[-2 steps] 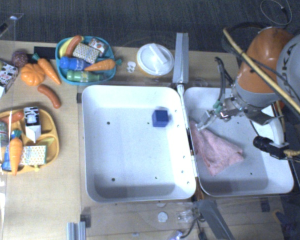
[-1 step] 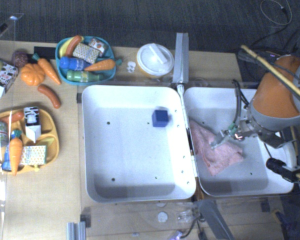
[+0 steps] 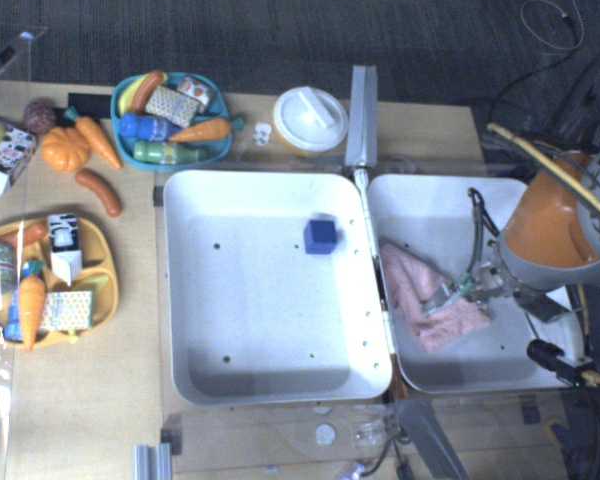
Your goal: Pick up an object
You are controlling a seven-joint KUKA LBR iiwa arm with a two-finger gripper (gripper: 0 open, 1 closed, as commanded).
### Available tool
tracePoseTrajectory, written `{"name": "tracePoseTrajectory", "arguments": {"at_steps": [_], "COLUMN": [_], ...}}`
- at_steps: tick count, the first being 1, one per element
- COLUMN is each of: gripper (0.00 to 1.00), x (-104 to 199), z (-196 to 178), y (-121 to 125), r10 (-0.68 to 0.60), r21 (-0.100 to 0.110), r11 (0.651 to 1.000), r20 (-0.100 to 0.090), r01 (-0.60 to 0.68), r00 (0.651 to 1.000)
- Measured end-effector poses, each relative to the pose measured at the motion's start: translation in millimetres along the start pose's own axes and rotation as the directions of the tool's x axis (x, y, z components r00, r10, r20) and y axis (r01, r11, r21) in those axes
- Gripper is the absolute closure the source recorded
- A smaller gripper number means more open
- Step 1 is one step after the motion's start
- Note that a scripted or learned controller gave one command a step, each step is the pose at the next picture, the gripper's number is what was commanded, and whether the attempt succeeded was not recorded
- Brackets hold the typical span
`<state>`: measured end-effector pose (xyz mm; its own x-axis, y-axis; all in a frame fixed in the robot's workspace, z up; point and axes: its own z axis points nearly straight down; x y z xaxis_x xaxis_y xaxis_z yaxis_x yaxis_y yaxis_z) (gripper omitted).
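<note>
A crumpled pink cloth [image 3: 420,293] lies in the right bin [image 3: 430,203], against its left wall. My gripper [image 3: 460,289] reaches in from the right and is down on the cloth's right edge. Its fingers look pinched together on a raised fold of the fabric. The cloth still rests on the bin floor. A small blue cube [image 3: 321,235] sits alone in the left bin [image 3: 240,338], near its upper right corner, well away from the gripper.
The arm's orange band [image 3: 545,230] hangs over the right bin's right side, with cables around it. Left of the bins stand a blue bowl of toy food [image 3: 170,118], a yellow tray [image 3: 45,283] and loose toy vegetables. A white lid [image 3: 310,118] lies behind the bins.
</note>
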<state>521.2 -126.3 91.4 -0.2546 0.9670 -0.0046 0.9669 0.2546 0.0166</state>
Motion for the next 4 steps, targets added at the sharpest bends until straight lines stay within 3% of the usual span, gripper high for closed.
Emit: {"name": "tracePoseTrajectory", "arguments": {"at_steps": [1, 2, 3, 4], "gripper": [0.00, 1.00, 1.00, 1.00], "x": [-0.3, 1.4, 52.4, 53.5], "z": [1.4, -10.1, -156.4, -165.6], "y": [59.2, 62.1, 94.8, 96.1], "r10": [0.225, 0.217, 0.230, 0.222], "r21": [0.001, -0.004, 0.014, 0.014], "r11": [0.974, 0.976, 0.973, 0.975], "r20": [0.001, -0.001, 0.000, 0.001], "r01": [-0.225, -0.217, -0.230, -0.222], "r00": [0.974, 0.976, 0.973, 0.975]}}
